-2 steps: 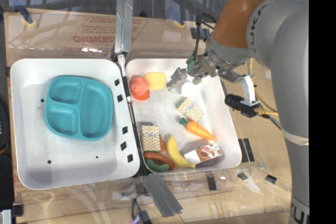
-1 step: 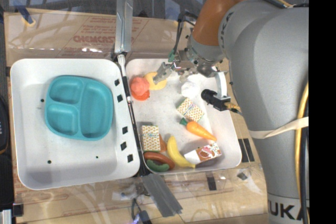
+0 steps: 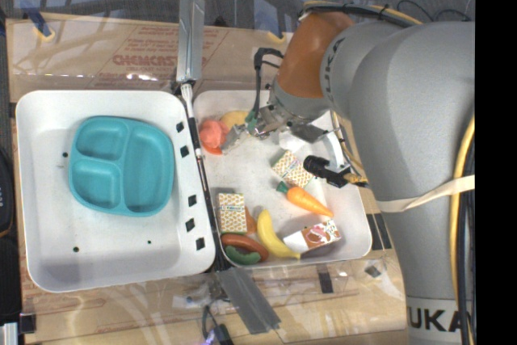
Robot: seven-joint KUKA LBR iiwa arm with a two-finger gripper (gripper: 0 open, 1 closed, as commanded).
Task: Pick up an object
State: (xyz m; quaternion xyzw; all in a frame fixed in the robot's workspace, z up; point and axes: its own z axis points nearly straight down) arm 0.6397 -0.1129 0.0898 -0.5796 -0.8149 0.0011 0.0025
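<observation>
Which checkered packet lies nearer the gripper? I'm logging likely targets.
The tilted checkered packet mid-bin, beside the carrot; the other one lies by the divider.

The two shallow white plastic bins [image 3: 32,174] look smooth with a dull sheen. The turquoise divided plastic plate [image 3: 121,166] in the left one is smooth and matt. In the right bin, the yellow plastic toy banana [image 3: 273,237] and the orange plastic toy carrot [image 3: 307,200] look smooth and slightly glossy; the small checked paper packets [image 3: 232,212] look matt. The brown cardboard sheet [image 3: 105,52] behind the bins is flat and matt under clear, shiny film. The grey arm casing [image 3: 420,109] looks smooth and satin, its orange band [image 3: 311,56] glossier.
</observation>
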